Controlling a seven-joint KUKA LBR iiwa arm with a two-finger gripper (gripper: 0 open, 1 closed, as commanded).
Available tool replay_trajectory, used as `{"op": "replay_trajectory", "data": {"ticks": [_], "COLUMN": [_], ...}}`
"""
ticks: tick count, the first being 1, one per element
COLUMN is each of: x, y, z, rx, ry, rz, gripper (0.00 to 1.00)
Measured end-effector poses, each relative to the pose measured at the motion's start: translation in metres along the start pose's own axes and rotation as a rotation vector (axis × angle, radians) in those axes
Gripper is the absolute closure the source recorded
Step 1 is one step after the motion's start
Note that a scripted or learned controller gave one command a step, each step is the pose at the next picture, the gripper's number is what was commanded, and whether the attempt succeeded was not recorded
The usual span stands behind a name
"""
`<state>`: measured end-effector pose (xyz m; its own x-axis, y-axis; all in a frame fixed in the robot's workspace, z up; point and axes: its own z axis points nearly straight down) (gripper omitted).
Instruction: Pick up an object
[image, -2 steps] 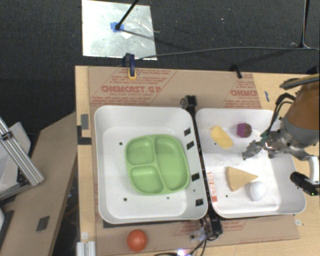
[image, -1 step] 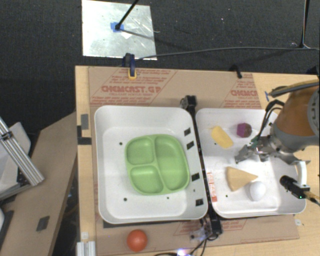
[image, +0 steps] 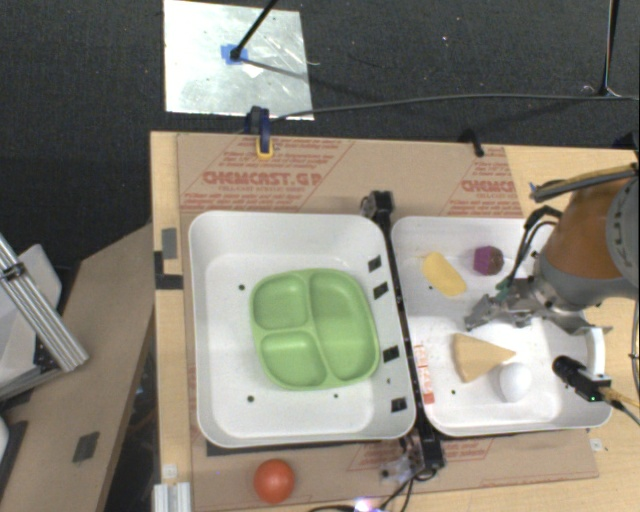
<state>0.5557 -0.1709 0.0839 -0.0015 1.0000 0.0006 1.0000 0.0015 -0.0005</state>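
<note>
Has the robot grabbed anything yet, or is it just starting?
Nothing looks picked up yet. The pincer is low in the right bin, just above the tan wedge, and I see nothing between its fingers. The yellow piece, purple piece and white ball all lie on the bin floor. Left to do: grip one and lift it.

Wooden bench covered by a printed brown sheet, bearing two shallow white bins side by side: left bin and right bin. An orange ball rests on the bench near its front edge, just below the left bin.
</note>
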Motion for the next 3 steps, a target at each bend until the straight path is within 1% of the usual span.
{"op": "replay_trajectory", "data": {"ticks": [1, 2, 3], "x": [0.0, 0.003, -0.003], "y": [0.001, -0.001, -0.003], "z": [-0.012, -0.075, -0.137], "rx": [-0.005, -0.007, -0.009], "ry": [-0.002, -0.002, -0.003], "rz": [0.0, -0.003, -0.003], "gripper": [1.0, 1.0, 1.0]}}
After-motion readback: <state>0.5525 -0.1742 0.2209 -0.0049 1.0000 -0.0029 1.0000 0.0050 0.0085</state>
